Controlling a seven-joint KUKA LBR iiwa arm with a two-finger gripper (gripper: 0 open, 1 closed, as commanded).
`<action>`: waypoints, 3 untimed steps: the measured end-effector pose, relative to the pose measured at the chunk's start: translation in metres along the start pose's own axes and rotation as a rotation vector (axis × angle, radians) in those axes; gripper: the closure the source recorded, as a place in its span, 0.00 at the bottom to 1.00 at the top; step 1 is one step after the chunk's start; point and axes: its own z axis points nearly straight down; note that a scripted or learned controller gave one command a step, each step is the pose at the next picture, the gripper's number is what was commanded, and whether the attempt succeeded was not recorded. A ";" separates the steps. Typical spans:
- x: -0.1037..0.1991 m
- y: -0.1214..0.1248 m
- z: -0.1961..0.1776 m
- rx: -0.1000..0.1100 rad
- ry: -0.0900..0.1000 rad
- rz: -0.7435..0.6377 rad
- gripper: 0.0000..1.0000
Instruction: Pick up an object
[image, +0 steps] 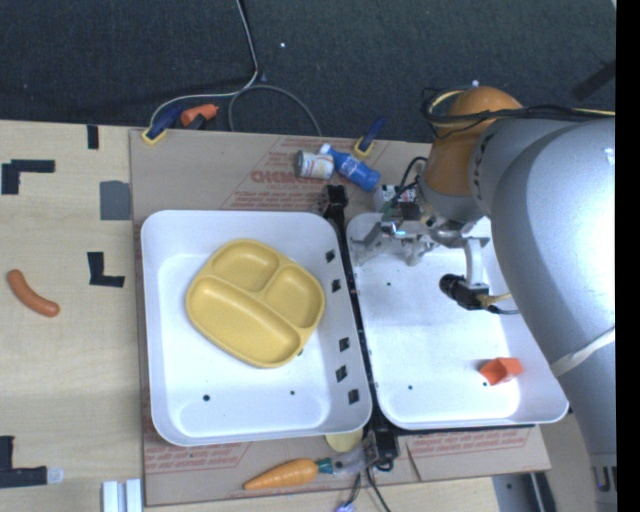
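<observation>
Now my pincer (408, 238) hangs at twelve o'clock in the right bin (440, 400), grip unclear; orange block (500, 370) at five unpicked.

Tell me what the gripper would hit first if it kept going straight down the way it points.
Most likely the bare white floor of the right bin, near its upper left corner below the gripper. Depth is hard to judge from this slanted view.

My arm (560, 220): smooth grey shell, orange band (462, 140) above wrist, black cables, small metal gripper assy. (420, 238)
</observation>
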 end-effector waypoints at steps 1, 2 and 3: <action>0.001 -0.049 -0.002 -0.006 -0.003 0.002 0.00; 0.000 0.001 0.000 -0.002 -0.001 -0.001 0.00; -0.008 0.000 -0.001 -0.004 -0.001 0.002 0.00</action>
